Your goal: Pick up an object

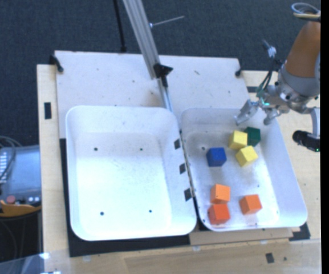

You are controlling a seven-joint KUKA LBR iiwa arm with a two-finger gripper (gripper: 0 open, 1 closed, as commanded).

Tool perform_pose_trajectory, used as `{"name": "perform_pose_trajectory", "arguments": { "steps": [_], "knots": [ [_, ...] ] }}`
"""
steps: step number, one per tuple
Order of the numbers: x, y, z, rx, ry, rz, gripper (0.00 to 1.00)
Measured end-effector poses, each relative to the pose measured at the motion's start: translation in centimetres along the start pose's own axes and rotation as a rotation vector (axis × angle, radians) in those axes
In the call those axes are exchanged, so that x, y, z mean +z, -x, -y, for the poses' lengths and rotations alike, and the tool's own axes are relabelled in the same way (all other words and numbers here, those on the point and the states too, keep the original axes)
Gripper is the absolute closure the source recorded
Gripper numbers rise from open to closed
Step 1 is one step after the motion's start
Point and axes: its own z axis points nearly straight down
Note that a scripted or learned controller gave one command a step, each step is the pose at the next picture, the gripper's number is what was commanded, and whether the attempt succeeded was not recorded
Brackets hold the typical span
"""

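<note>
Yellow cube [239, 139] lying just below the tool [258, 114] (prongs spread, pinching nothing), hovering at the right bin's [289, 170] far rim.

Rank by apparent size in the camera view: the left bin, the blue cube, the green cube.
1. The left bin, by far the largest.
2. The blue cube.
3. The green cube, though a yellow cube partly hides it, so its rank below blue is unsure.
</note>
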Motion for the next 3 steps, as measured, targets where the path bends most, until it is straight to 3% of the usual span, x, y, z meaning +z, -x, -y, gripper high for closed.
{"name": "perform_pose_trajectory", "arguments": {
  "steps": [1,2,3],
  "knots": [
    [4.7,0.6,-0.8,-0.002,-0.002,-0.001,0.00],
    [8.4,0.3,-0.8,-0.003,0.016,0.011,0.00],
    [8.0,0.3,-1.1,-0.003,0.022,0.007,0.00]
  ]
}}
